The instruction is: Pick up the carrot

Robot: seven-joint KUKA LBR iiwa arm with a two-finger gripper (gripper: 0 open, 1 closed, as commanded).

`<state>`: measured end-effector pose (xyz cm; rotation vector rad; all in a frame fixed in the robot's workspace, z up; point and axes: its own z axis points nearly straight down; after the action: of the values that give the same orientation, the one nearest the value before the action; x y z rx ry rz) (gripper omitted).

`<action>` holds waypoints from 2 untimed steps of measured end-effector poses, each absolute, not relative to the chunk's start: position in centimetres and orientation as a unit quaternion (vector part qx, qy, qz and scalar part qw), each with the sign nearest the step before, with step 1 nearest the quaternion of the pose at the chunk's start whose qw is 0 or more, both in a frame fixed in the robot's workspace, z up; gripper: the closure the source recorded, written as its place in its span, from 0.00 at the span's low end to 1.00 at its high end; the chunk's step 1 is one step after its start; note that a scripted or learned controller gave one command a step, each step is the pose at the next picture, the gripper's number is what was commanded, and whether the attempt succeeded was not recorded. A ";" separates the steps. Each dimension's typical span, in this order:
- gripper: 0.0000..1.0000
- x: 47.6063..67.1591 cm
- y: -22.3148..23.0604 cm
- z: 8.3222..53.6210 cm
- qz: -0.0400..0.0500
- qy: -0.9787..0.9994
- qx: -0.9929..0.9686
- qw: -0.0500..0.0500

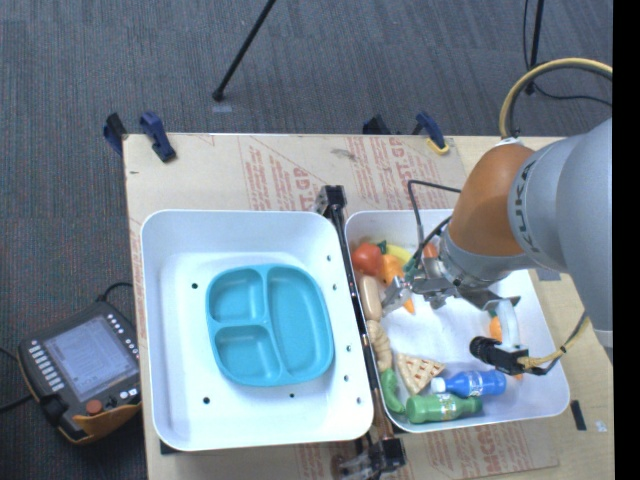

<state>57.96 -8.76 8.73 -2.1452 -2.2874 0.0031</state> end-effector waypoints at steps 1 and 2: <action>0.00 58.0 -8.8 8.7 0.001 -0.729 -0.684 0.003; 0.00 58.0 -8.8 8.7 0.001 -0.729 -0.684 0.003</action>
<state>57.96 -8.76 8.73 -2.1452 -2.2874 0.0031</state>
